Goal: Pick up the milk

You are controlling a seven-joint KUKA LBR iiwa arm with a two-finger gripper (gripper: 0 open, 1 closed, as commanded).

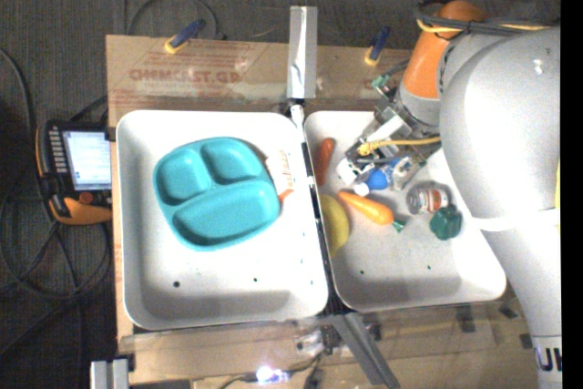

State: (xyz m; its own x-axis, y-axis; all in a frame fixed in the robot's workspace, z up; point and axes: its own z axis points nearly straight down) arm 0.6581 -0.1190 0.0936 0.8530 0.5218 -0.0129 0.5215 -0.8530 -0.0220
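From my screen I see the arm (510,105), smooth grey shell with an orange band (424,73), reaching in from the right over the right bin (410,287). Its claw (378,150) sits low over the far-left part of that bin, among yellow cables and dark metal parts. I cannot tell whether the claw is wide or narrow, nor whether it grips anything.

The milk (375,180) appears as a small white and blue container just on the near side of the claw, partly covered by it; its exact shape is hard for me to read. Just nearer lies a tapered orange carrot (367,207), pointing right. A rounded yellow fruit (335,223) rests against the bin's left wall, and a slim red-orange piece (325,158) lies farther along that same wall. To the right of the milk is a small round can (426,197) with a shiny top, and beside it a knobbly teal lump (446,223).

The left bin (219,287) is a shallow white tray with rounded corners. It carries a glossy teal plate (217,191) split into three sections, tilted at an angle. A small orange and white item (282,173) lies at the plate's right edge.

Both bins rest on brown cardboard (182,73) with faint red print, pinned by a blue clamp (185,35) at the far edge.
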